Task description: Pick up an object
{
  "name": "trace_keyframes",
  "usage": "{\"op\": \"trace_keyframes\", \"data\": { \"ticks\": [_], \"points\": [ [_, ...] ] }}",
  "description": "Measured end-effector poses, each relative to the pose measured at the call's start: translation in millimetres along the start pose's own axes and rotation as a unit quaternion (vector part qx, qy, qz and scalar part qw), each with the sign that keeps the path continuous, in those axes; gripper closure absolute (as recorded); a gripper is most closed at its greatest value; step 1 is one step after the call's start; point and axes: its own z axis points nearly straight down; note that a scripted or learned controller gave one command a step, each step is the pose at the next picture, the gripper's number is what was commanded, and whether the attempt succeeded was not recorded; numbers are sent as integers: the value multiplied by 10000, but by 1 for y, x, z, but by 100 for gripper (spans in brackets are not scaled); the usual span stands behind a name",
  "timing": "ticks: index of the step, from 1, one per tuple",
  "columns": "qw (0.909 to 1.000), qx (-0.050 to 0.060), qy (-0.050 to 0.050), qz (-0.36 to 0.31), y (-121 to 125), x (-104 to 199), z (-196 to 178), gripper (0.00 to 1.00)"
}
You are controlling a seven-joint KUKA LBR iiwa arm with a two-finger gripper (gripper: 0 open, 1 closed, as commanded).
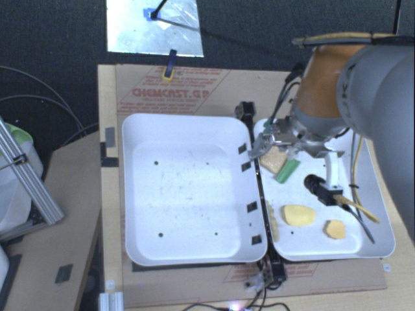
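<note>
**Over the right bin, the hand sits low by the tan block**

On the bench (168,92), which has brown card laid on top with red letters on it, two white bins sit side by side. The big grey arm (363,83) comes in from the right. It has an orange band just above the wrist.

The left bin (188,193) is on the far side from the arm. The right bin (324,250) is under the arm, and all the small things lie in it.

A shiny metal sheet (154,17) lies on the dark floor past the bench, at the top of the view.

The hand (267,145) is down at the top left corner of the right bin, close to the wall between the two bins. It is right at the top edge of a tan block (273,162). You cannot tell if the hand is apart or together, and you cannot tell if it grips anything.

The tan block lies just beside the middle wall. A green piece (287,172) lies tilted, touching the block's right side. Lower in the bin is a yellow lump (298,215). A smaller orange-yellow bit (335,229) lies near it, to the right. A thin tan strip (272,220) lies along the middle wall, just left of the yellow lump.
</note>
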Motion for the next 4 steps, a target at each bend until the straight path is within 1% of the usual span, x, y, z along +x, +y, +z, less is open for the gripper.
{"op": "trace_keyframes", "data": {
  "ticks": [1,2,3,4],
  "points": [
    [10000,38,-27,46,54,-37,9,0],
    [9999,95,-38,115,4,-135,61,0],
    [9999,88,-14,100,-95,-134,109,0],
    [10000,50,-11,19,-51,-79,108,0]
  ]
}}
